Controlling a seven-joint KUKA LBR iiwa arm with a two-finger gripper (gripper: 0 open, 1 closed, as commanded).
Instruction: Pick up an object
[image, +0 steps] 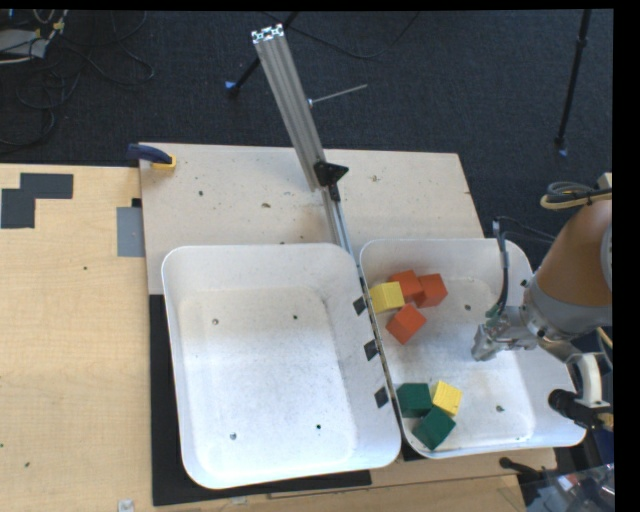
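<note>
Dark carpet floor (430, 80) surrounds a pale wooden bench (70, 320).

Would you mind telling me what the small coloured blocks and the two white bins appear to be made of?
The blocks, such as the orange block and the yellow block, look like painted wood or foam: matte, flat-faced, sharp-edged; which one is unclear. The left bin and right bin look like moulded plastic: smooth, thin white walls with rounded corners.
</note>
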